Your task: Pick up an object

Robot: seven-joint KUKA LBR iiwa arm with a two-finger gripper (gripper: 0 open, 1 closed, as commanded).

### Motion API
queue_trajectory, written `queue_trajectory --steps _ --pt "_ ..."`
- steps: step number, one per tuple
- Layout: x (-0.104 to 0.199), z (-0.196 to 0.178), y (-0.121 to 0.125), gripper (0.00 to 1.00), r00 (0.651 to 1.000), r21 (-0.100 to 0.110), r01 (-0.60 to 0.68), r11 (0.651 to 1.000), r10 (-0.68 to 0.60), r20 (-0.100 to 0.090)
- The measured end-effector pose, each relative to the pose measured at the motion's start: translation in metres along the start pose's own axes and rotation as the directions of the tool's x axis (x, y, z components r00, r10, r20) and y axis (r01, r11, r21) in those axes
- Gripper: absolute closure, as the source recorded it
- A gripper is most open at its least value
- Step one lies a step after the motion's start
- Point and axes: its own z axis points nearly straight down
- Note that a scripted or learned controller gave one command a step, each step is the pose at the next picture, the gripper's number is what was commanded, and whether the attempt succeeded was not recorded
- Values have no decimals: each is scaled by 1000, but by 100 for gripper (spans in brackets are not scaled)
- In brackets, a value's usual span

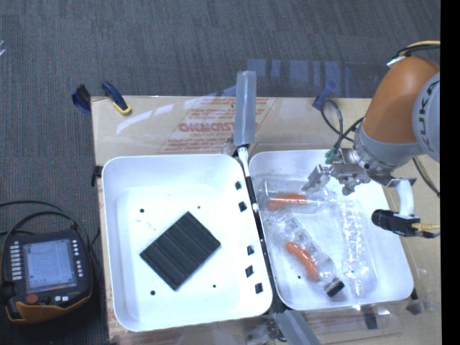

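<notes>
- Peering at the right bin: clear plastic items blur into the white floor, outlines hard to trace, exact count unclear.
- Near end of that bin: small dark cap just beside a clear bottle with orange content, lying diagonal.
- Second clear bottle lies lengthwise toward the right wall, nearly see-through.
- Farther back, clear tube with orange inside lies crosswise near the divider.
- Left bin: one ribbed black pad flat on the floor, turned diamond-wise, apart from all walls.
- Pendant with screen sits left of the bench, partly cut off low.
- Hand sits over the far part of the right bin, near the tube's right end; its tips merge with clear plastic, so can't tell how far apart the fingers are or whether anything is gripped.
- Arm comes in from the right, orange band above wrist, upper part cut off by the frame.
- Bench far edge: blue clamps at left corner, grey post between bins.
</notes>
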Motion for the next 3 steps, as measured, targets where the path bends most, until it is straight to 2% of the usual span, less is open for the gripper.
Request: queue_trajectory --steps 1,2,3 --pt "-3 57 38 0 996 -26 90 996 -90 4" --pt "9 67 51 0 994 -41 105 994 -105 10" --pt "-16 72 40 0 981 -64 196 979 -196 8"
